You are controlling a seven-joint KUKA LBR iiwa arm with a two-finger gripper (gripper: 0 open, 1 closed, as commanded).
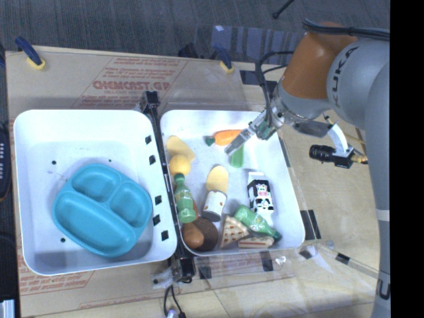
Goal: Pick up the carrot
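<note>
Carrot point(226, 136) lies in the right bin point(286, 171), near its far wall at about 12 o'clock of the bin floor, orange body with green top pointing toward 9 o'clock. Gripper point(240, 143) sits just beside the carrot's 4 o'clock end; cannot tell whether it is spread or clenched, or touching. Open white floor lies around the carrot toward 9 and 6 o'clock. Toys crowd the 6 to 9 o'clock part: green bottle point(183, 201), milk carton point(261, 192), sandwich wedge point(234, 230). Left bin point(26, 144) holds a blue divided plate point(101, 207).
</note>
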